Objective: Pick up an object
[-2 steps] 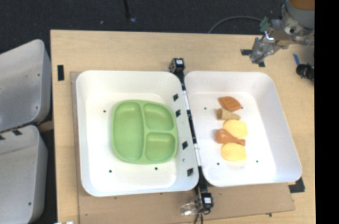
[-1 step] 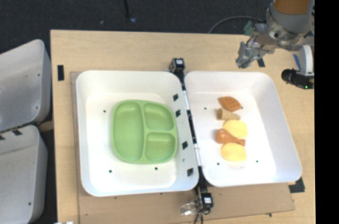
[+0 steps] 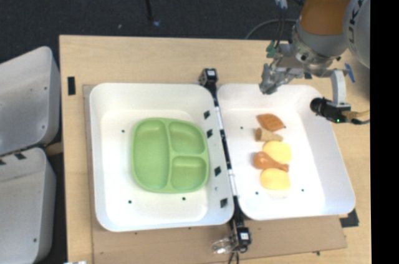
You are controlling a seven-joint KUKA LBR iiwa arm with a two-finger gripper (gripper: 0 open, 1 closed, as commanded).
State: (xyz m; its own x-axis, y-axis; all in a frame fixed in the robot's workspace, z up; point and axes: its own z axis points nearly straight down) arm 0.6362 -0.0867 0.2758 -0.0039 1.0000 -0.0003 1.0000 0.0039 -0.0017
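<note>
Several small food-like items lie clustered in the right bin (image 3: 324,181): an orange-brown wedge (image 3: 270,122), a small tan block (image 3: 267,135), a yellow round piece (image 3: 277,151), an orange drumstick-shaped piece (image 3: 268,161) and another yellow round piece (image 3: 275,179). My gripper (image 3: 269,83) hangs over the far edge of the right bin, above and beyond the orange-brown wedge, apart from all the items. Nothing shows between its fingers.
A green three-compartment plate (image 3: 169,154) lies in the left bin (image 3: 112,206). A divider with black clips (image 3: 221,150) runs between the bins. The wooden bench (image 3: 156,47) frames both bins, and white chair parts (image 3: 25,107) stand at the left.
</note>
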